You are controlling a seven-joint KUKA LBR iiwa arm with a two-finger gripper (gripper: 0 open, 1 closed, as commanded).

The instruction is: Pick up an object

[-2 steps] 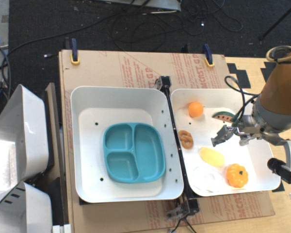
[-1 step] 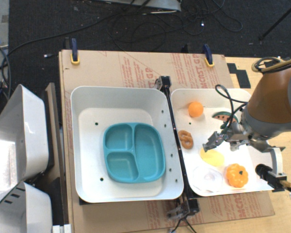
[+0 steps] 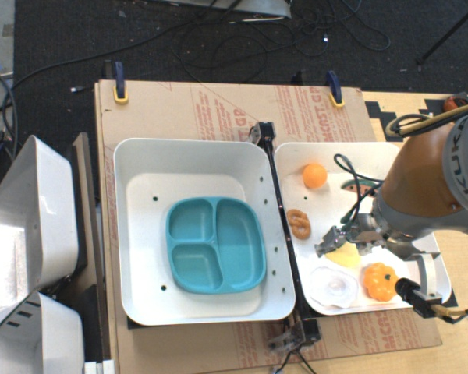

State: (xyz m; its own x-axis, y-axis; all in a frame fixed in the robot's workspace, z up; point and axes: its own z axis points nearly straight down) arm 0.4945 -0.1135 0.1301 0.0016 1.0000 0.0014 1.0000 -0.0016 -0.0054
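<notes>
1. My gripper (image 3: 333, 245) hangs low over the right bin (image 3: 292, 179), near its middle. I cannot tell how it stands; the wrist and cabling crowd it.
2. Landmark for all positions: the yellow piece (image 3: 345, 257), lying on the bin floor directly at my gripper's tip. Whether they touch I cannot tell.
3. Nothing is visibly held.
4. Orange pepper-like object (image 3: 380, 280): just beside the yellow piece, toward the bin's near right corner.
5. White round disc (image 3: 334, 286): just beside the yellow piece on the near side, pale against the bin floor.
6. Brown pretzel (image 3: 299, 224): near the yellow piece, toward the divide between the bins.
7. Orange ball (image 3: 315, 176): well apart from the yellow piece, toward the far side of the bin.
8. Left bin (image 3: 132, 209): holds a teal divided plate (image 3: 216, 245) with three compartments, well apart from the yellow piece.
9. Writing: red mirrored print on the cardboard sheet (image 3: 187, 107) under the bins, not legible to me. Partial letters "KU" on my arm (image 3: 425, 181) casing at the frame's right edge.
</notes>
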